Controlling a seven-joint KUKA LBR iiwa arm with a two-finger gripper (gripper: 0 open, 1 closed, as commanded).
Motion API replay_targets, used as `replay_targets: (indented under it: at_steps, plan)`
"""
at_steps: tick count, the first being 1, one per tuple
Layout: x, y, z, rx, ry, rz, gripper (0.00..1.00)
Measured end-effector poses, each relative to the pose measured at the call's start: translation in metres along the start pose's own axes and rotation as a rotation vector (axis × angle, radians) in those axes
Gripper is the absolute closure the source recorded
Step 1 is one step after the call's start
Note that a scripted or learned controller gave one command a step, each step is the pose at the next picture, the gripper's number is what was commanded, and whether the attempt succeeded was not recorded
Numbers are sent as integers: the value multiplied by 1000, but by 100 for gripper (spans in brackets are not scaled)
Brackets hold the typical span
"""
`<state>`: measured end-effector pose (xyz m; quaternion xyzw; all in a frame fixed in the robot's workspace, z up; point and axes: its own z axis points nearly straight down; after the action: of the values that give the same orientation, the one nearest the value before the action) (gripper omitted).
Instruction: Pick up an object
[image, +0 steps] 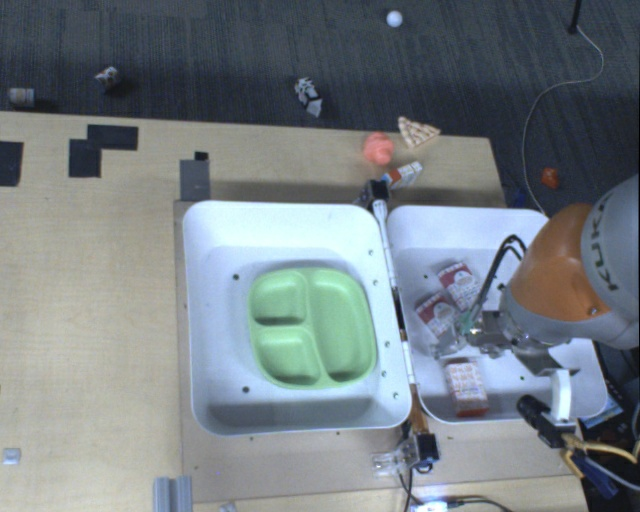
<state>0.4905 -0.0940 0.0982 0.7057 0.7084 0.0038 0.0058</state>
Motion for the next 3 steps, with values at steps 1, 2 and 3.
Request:
replay_targets:
  at_steps: [1, 2, 3]
  plan:
    - [1, 1, -10, -3, 0, -2, 100]
    - [1, 1, -10, -3, 0, -2, 0]
    - [2, 3, -21, -7, 1, -5, 100]
